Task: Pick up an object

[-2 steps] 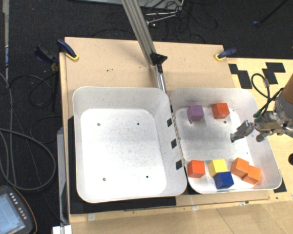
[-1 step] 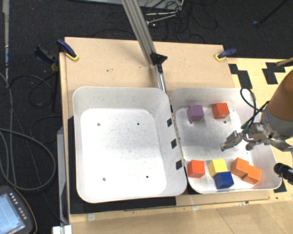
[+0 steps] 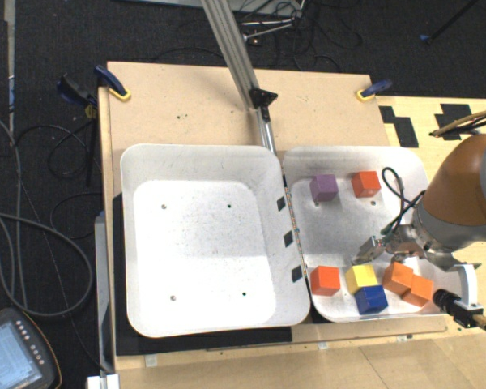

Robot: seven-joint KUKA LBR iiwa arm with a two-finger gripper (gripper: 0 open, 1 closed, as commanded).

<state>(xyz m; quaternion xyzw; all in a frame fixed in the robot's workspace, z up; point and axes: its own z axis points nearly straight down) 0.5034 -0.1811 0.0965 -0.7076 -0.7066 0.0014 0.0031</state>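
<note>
Six blocks sit in the right bin (image 3: 413, 168), and the pincer (image 3: 381, 248) is down among them on approach, nothing between its tips; how wide it is set I cannot tell. Just below it lies the yellow block (image 3: 360, 278), with the blue block (image 3: 372, 299) beyond. Farther off, above it, sit the purple block (image 3: 324, 188) and a red block (image 3: 364, 184). Next it must centre over one block and close.

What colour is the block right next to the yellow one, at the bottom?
Blue block, seen in the camera view.
</note>
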